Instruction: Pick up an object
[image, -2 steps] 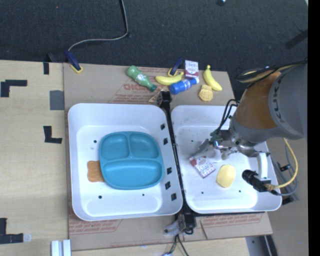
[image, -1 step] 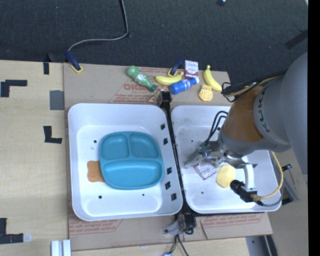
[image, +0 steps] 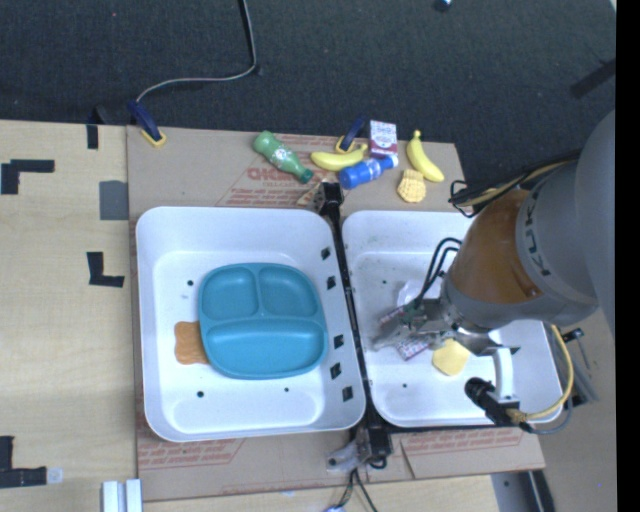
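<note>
Gripper (image: 405, 322) sits low in the right bin (image: 530, 395), over a small packet (image: 411, 347) (finger state cannot be told). A yellow piece (image: 450, 358) lies just beside it. The left bin (image: 160, 300) holds a blue divided plate (image: 262, 320).

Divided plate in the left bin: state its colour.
The divided plate is light blue, clear in the camera view.
</note>
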